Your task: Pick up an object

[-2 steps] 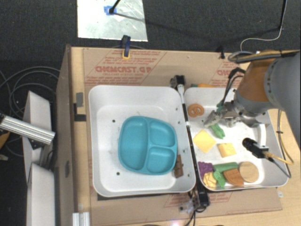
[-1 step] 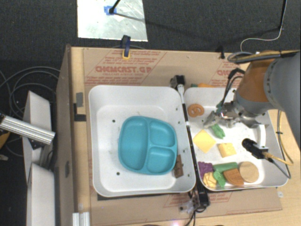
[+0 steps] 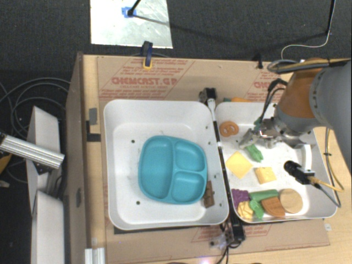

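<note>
Cardboard-lined worktop (image 3: 165, 76) carries two bins. At three o'clock, the claw (image 3: 254, 139) hangs over a green piece (image 3: 254, 152), presumably to grab it; I cannot tell its state.

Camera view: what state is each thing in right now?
Tool: low in the right bin, over the green piece.
Green piece: lying flat, under the tool.
Blue plate: upright, in the left bin.
Yellow wedge: lying flat, untouched.
Ring: lying flat, apart from the tool.
</note>
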You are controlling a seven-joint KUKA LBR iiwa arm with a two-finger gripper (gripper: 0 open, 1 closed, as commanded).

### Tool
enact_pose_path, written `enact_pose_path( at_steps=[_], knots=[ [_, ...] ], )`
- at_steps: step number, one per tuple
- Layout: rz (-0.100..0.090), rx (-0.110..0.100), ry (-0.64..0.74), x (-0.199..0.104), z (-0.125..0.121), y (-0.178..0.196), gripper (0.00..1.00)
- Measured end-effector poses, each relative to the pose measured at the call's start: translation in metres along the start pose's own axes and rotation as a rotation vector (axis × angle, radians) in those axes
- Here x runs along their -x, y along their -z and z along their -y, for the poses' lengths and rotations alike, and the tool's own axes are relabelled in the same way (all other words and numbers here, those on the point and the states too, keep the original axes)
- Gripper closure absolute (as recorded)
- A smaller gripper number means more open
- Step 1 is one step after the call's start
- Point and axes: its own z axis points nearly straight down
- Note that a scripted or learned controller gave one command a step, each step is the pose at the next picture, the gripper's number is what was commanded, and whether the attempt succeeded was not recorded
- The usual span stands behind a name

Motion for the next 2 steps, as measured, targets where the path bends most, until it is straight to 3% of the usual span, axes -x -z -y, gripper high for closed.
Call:
enact_pose_path(
  at_steps=[1, 2],
  knots=[
    [0.0, -0.004, 0.0, -0.002, 0.02, -0.001, 0.0],
    [0.0, 0.001, 0.001, -0.002, 0.018, 0.011, 1.0]
  ],
)
